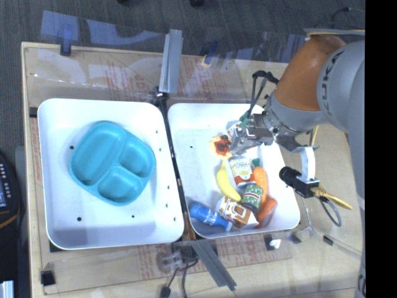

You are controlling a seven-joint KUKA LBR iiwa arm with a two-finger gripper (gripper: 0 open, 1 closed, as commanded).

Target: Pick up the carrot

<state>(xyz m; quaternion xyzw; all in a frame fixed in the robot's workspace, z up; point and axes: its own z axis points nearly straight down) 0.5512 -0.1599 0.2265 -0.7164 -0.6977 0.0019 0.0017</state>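
In the camera view, the claw [243, 138] is hanging low over the right bin [186, 166], near its upper middle; whether it is open or closed cannot be told. The carrot [261, 180] is lying below it beside a banana [226, 184] and small cartons. A blue tray [113, 161] is sitting in the left bin [53, 216].

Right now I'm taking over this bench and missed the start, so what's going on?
The grey arm's claw hovers over the upper part of the right bin, holding nothing visible. The carrot lies untouched lower down among a banana, small cartons and a blue bottle. The left bin holds a blue divided tray.
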